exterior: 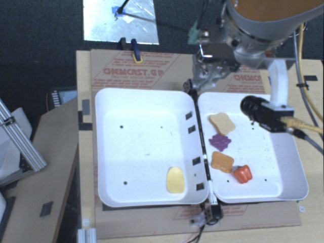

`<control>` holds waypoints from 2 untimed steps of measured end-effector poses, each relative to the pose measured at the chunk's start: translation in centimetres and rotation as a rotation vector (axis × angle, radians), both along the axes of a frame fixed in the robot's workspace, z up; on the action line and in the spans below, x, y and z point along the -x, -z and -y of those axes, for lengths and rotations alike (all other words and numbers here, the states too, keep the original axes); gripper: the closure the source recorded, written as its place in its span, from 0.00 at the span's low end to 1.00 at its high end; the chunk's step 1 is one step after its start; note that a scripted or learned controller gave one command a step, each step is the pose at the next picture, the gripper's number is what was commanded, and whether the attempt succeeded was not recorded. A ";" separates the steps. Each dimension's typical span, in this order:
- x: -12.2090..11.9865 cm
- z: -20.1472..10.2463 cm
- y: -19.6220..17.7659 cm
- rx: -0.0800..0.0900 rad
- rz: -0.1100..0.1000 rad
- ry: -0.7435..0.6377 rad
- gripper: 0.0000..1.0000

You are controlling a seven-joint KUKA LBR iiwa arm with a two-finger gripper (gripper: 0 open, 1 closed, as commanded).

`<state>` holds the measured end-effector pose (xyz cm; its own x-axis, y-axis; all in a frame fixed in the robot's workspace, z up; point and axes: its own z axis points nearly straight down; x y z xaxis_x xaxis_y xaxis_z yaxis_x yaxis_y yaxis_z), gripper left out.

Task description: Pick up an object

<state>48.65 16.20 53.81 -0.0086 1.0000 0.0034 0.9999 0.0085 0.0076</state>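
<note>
Tabletop (83, 135): carries two white bins side by side, on brown printed cardboard.
Arm (268, 9): reaches in from the right, high over the far edge of the bins; orange band at the top of the view.
Left bin (142, 130): holds one thing, near its front right corner.
Right bin (268, 161): holds four things, bunched along its left side by the divide.
End effector (205, 80): hangs over the far end of the seam between the bins, above the rims, well apart from every object; too small and dark to say whether released or clenched; nothing seen in it.
Black unit (263, 113): sits over the right bin's far part, cabled off to the right.
Bread slice (221, 123): tan, farthest back of the four.
Yellow piece (175, 179): pale, rounded, lying flat in the left bin.
Orange block (221, 162): in front of the purple piece.
Purple piece (220, 142): between slice and block.
Red pepper (242, 173): just beside the block, nearest the front.
Progress: nothing lifted yet, by the look of it; all five objects lie on bin floors.
Left to do: choose one, descend, close on it, raise it clear.
</note>
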 end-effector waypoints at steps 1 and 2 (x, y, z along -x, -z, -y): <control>-1.9 -5.4 0.4 0.002 -0.006 0.000 1.00; -1.8 -5.1 0.3 0.002 -0.005 0.004 0.00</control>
<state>50.49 21.31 53.50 -0.0044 1.0000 0.0012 1.0000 0.0044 0.0021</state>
